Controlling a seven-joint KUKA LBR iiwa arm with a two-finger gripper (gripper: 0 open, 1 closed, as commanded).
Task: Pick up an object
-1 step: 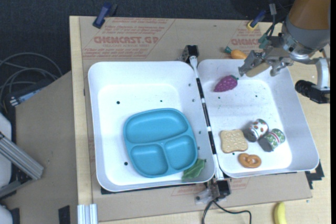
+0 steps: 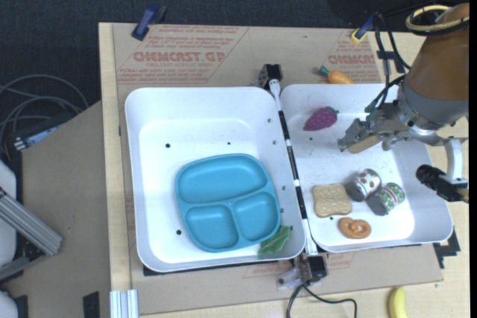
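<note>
Purple grape bunch (image 2: 320,118) lies loose at right bin's (image 2: 436,231) far end, nearest candidate. Gripper (image 2: 356,141) hangs just beside it, low over bin floor, fingers slightly apart, nothing between them. Toast (image 2: 331,199), pretzel (image 2: 354,227), cans (image 2: 376,191) cluster nearer the front.

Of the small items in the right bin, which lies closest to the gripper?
The purple grape bunch, in the bin's far part just left of the gripper. The tan toast slice, orange pretzel and two cans lie lower, nearer the front rim.
</note>
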